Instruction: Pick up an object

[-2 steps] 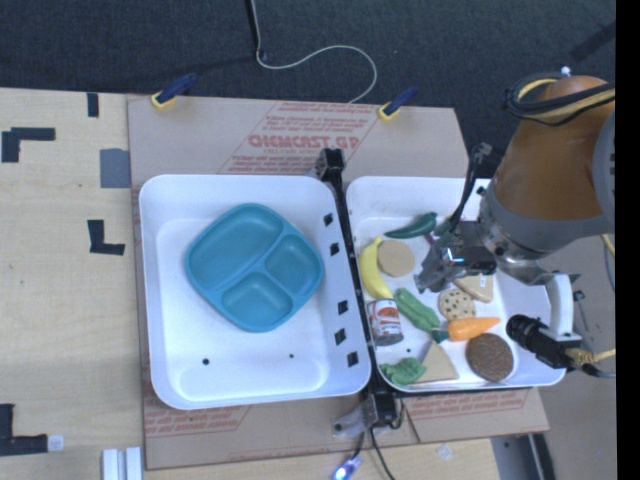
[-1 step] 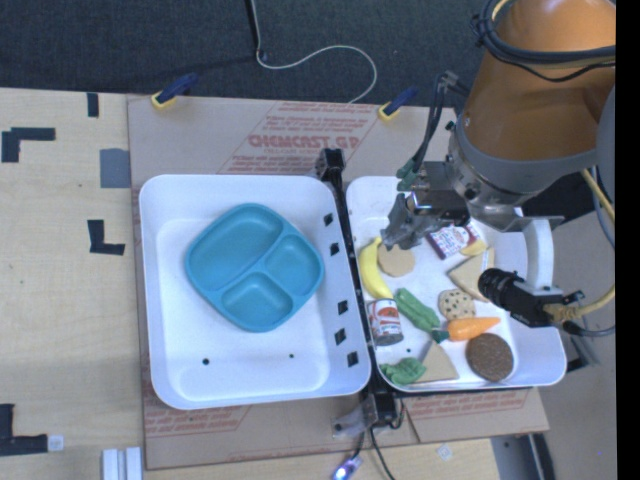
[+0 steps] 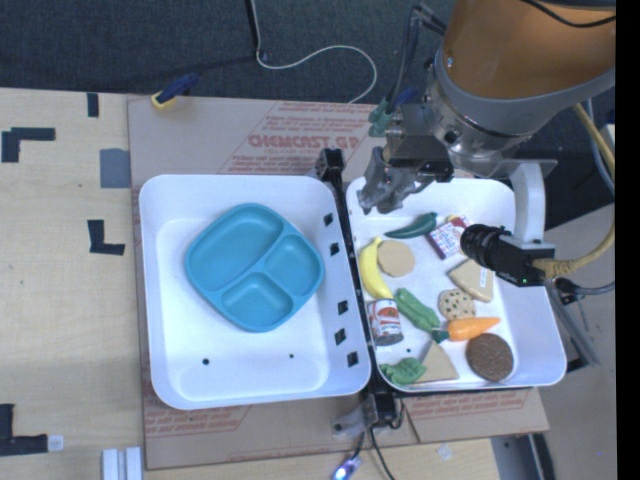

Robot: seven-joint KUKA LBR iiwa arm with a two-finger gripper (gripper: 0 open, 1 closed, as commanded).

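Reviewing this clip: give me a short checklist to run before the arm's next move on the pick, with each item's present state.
1. Objects present to pick: ok. The right bin holds a banana, a carrot, a can and other food pieces.
2. Hand over the right bin: ok, it hangs above that bin's upper left corner.
3. Hand free of any object: cannot tell, its underside is dark.
4. Target under the hand: not ok. The nearest pieces, the banana and a green pepper, lie just below and to the right of it in the picture.
5. Left bin undisturbed: ok, the blue divided plate lies flat inside.
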